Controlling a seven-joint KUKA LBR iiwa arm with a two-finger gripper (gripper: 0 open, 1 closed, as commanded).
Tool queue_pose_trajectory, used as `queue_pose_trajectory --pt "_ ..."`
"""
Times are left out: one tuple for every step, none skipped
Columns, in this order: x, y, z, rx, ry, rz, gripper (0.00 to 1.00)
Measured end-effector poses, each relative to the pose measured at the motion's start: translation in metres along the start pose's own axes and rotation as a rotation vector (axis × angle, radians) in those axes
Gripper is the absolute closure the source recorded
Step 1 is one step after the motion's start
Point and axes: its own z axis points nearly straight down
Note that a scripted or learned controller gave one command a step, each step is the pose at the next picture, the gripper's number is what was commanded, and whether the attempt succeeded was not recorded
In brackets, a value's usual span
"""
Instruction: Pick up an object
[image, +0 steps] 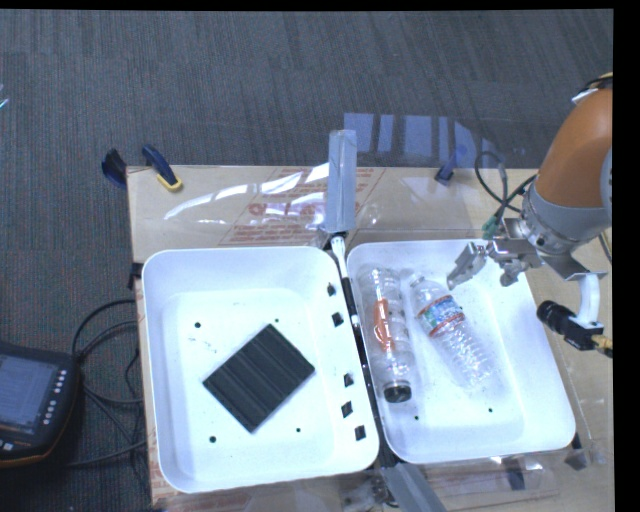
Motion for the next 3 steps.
queue_pose_trajectory --pt "0.0 0.005 0.116 -0.003 -0.001 -0.127 0.0" --pt "0.0 0.005 0.107 -0.002 0.001 -0.124 1.0" --pt "0.043 0.028 0.036 -0.004 -0.002 -0.286 1.0"
